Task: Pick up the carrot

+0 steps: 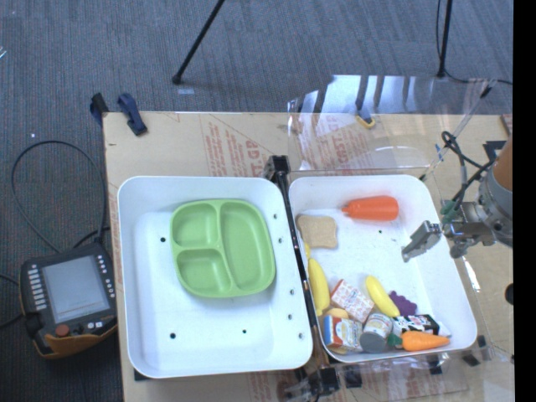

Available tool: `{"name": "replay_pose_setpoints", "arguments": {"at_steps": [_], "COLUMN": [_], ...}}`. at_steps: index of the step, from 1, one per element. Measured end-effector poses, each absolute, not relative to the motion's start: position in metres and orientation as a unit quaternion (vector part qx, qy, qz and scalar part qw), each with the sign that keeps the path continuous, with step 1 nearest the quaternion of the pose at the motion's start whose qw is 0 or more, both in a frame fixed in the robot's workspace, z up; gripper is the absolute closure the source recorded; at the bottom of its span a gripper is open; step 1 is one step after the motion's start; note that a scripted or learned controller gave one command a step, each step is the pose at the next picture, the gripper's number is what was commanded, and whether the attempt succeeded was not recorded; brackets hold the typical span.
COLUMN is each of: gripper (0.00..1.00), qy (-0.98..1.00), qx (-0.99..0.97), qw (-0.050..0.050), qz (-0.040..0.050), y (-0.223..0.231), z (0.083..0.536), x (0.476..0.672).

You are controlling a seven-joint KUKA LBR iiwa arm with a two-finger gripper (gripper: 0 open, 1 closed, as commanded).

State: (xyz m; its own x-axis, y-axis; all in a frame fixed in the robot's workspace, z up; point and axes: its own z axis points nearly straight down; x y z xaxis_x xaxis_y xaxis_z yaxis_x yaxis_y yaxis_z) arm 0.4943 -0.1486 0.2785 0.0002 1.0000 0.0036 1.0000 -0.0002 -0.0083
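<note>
In the camera view the carrot [370,208] lies flat in the right bin [448,262], up and to the left of the tool [421,242] and clearly apart from it, with bare white floor between them. Its long axis runs nearly level across the view: the narrower, rounded tip points left, away from the tool, and the blunter end faces right. It is a plump, smooth, bright orange toy, slightly darker towards its tip. The tool hangs over the right part of the same bin, reaching in from the right, and nothing is seen in its grasp; whether it is spread or pressed together cannot be told. Further left of the tool, beyond the carrot, a tan bread slice [318,231] lies by the bin's left wall. Below the tool, at the near end of the bin, sits a crowd of toys: a yellow banana [318,285], a small printed carton [352,300], a second yellow piece [381,296], a purple bunch [405,306], a can [377,329] and a small orange piece [423,340]. Far to the tool's left, the left bin [142,308] holds a green divided plate [224,247].
</note>
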Motion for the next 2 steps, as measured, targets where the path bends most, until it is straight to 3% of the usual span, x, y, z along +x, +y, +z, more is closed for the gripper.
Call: {"name": "replay_pose_setpoints", "arguments": {"at_steps": [1,2], "gripper": [0.0,0.0], "qy": [-0.526,-0.546], "qx": [-0.851,-0.838], "qw": [0.008,0.006], "qz": [0.0055,0.0035], "y": [-0.111,-0.105], "z": [0.129,0.084], "x": [0.472,0.544]}}
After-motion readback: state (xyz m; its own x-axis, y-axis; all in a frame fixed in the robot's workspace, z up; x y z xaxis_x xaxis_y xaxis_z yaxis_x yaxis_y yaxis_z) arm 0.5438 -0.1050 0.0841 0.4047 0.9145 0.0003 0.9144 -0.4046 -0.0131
